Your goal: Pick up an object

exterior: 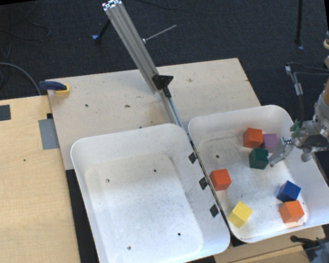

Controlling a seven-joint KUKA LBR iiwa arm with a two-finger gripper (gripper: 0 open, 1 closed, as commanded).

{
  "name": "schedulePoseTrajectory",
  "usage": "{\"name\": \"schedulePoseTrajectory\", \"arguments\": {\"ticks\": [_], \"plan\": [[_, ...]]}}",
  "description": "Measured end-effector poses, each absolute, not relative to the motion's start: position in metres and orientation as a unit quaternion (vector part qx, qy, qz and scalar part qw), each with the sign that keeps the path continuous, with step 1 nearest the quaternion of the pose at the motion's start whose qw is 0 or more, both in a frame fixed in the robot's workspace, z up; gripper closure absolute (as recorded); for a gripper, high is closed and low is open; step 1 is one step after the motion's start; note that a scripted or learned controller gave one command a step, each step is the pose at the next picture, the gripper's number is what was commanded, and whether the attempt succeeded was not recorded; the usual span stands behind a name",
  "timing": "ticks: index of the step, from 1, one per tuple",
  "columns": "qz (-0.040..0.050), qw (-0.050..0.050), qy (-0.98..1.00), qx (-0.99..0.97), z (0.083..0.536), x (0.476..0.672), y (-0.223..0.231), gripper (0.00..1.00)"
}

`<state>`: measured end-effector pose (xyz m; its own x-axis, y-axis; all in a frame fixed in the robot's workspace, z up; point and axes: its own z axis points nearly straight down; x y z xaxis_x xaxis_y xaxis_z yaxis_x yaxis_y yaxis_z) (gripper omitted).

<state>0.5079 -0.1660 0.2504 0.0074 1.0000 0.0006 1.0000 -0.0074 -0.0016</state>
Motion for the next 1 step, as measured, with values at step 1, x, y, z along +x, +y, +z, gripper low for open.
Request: {"name": "schedulePoseTrajectory", "arguments": {"ticks": [1], "plan": [[0.0006,0.004,-0.710,-0.704,0.2178,0.5442,-0.0626,0.00]]}}
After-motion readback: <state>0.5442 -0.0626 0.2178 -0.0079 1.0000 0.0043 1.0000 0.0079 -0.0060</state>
